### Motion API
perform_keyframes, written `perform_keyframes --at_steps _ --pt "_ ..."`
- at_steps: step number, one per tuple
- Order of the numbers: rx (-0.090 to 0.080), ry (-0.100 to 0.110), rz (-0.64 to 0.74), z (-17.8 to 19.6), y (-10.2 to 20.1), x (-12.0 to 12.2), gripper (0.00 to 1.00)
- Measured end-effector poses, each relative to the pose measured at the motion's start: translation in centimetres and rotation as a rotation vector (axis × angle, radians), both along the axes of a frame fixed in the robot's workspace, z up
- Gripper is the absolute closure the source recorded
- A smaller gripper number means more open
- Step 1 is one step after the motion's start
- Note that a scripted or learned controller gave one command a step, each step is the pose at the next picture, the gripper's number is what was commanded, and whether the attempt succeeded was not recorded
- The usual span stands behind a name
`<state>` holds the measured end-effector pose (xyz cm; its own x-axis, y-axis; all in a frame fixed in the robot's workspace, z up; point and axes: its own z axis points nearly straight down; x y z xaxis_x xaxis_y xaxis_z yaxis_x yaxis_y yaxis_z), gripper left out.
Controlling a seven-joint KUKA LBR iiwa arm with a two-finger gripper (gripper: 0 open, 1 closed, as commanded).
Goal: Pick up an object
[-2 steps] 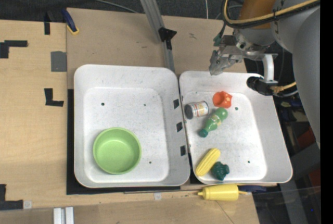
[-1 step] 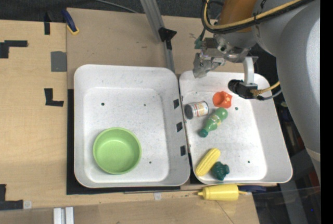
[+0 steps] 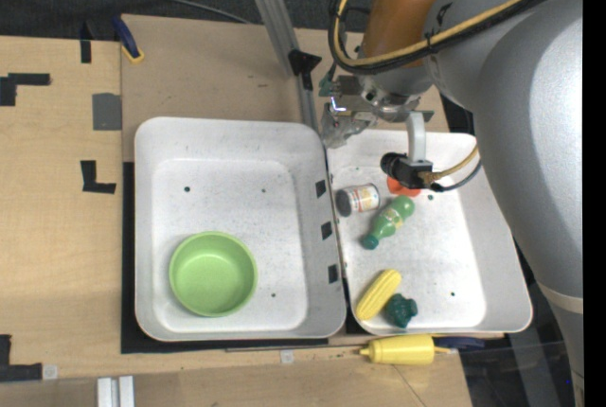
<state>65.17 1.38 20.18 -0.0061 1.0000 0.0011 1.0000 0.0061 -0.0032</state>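
A yellow plastic bottle lies on the bench's near edge, just outside the right bin. Inside that bin sit a ridged yellow corn toy touching a dark green lump, a glossy green bottle and a small cylindrical jar. The gripper hovers over the bin's far left corner, well apart from them; its state I cannot tell. Descending there, it risks striking the rim and closing on nothing. A smooth green bowl rests in the left bin.

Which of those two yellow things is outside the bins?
The yellow bottle, lying on the bench just in front of the right bin. The other yellow one, the corn, lies inside that bin beside a dark green toy.
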Motion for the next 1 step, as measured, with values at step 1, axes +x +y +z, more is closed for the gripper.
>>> perform_keyframes --at_steps 1 --pt "0.0 -0.003 0.001 1.66 5.17 -0.96 1.0"
